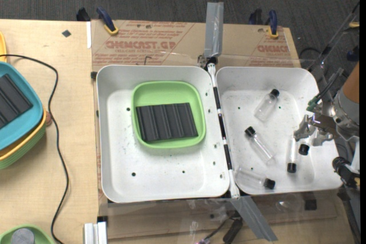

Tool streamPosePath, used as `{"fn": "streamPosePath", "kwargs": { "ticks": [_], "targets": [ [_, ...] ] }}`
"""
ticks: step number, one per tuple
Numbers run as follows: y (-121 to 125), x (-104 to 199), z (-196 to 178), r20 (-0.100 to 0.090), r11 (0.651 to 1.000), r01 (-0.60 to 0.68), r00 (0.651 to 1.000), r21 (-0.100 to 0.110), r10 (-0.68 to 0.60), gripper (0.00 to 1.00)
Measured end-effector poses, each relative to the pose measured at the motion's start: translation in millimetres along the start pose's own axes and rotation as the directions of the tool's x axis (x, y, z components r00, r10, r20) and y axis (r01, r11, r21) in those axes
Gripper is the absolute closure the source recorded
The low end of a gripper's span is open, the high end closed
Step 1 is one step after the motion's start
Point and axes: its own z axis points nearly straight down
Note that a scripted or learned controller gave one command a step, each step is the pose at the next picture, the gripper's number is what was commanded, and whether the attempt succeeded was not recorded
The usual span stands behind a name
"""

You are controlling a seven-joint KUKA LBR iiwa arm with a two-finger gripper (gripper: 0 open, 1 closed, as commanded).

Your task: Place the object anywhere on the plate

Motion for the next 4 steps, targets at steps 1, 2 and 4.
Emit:
{"fn": "streamPosePath", "kwargs": {
  "ticks": [1, 2, 4],
  "targets": [
    [0.0, 0.0, -0.1, 0.0, 1.0, 0.0, 1.0, 0.0, 0.0, 0.0],
    [12.3, -35.7, -38.8, 0.001, 0.962, -0.272, 0.962, 0.001, 0.272, 0.0],
    [19.2, -55.6, -94.1, 0.003, 0.58, -0.815, 0.58, 0.001, 0.815, 0.0]
  ]
}}
